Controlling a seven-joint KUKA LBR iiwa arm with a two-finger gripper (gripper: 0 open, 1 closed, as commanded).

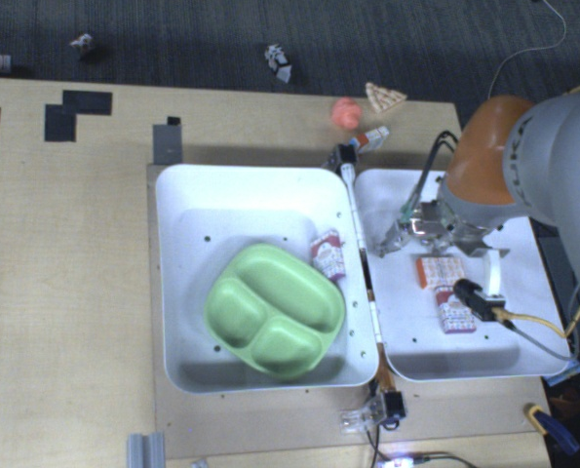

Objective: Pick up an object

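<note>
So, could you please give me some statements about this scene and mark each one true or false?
1. The green plate lies in the view's left bin. True.
2. The plate has one undivided hollow. False: it has three compartments.
3. The end effector is over the right bin. True.
4. A pink ball lies on the bench, outside both bins. True.
5. The left bin holds the plate alone. False: a packet lies by the plate.
</note>
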